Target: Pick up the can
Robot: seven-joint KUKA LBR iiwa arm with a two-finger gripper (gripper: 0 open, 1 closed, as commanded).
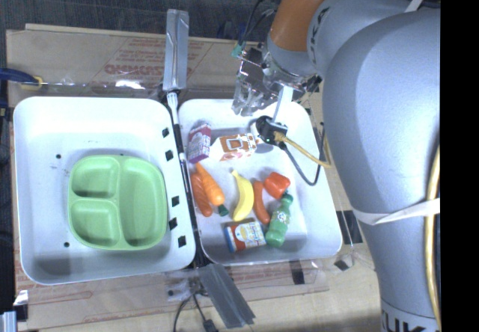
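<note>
The can (pixel 245 235) lies on its side near the front wall of the right bin (pixel 323 229), its orange-and-white label facing up, with a green bottle (pixel 278 223) just beside it on the right and a banana (pixel 242 196) just behind it. My gripper (pixel 247 102) hangs over the far rim of that same bin, well apart from the can; nothing is between my fingers, and how far they are spread I cannot tell from this slant. I judge the pick not yet begun: the approach, the descent and the grasp are all left to do. Between gripper and can lie a small carton (pixel 238 145), a purple packet (pixel 199 140), two carrots (pixel 206 188) and a red pepper (pixel 276 184), so the floor is crowded. The left bin (pixel 34 188) holds a green divided tray (pixel 117 203). Both bins rest on a brown board (pixel 97 54).
</note>
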